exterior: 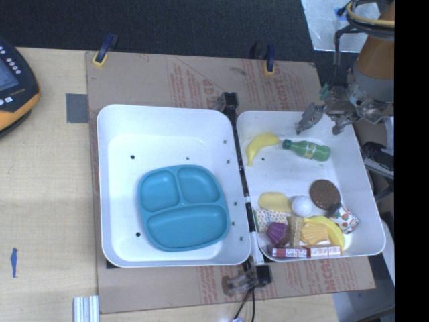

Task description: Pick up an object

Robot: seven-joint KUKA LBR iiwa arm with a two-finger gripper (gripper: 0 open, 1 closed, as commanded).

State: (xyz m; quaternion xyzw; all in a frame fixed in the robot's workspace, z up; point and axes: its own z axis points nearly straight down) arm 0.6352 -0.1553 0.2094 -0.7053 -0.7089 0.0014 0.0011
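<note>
While the gripper [325, 118] hangs over the far edge of the right bin [365, 180], its two fingers stand apart with nothing between them. Just below it lies one green bottle [307, 149] on its side, close but not touching; one yellow banana [260, 144] lies to the gripper's left at about the same depth. Open white floor separates these two from the cluster at the bin's near end — the widest room for moving in this bin. Counted there: one brown round disc [325, 194], one white ball [302, 206], one pale yellow lemon-shaped piece [274, 201], one purple piece [277, 233], one yellow-orange piece [323, 231] and one red-and-white flat box [305, 251] against the near wall, all packed touching or nearly so. Farther left, the left bin [120, 146] holds one blue divided plate [184, 206] — three compartments, bare floor around it.
</note>
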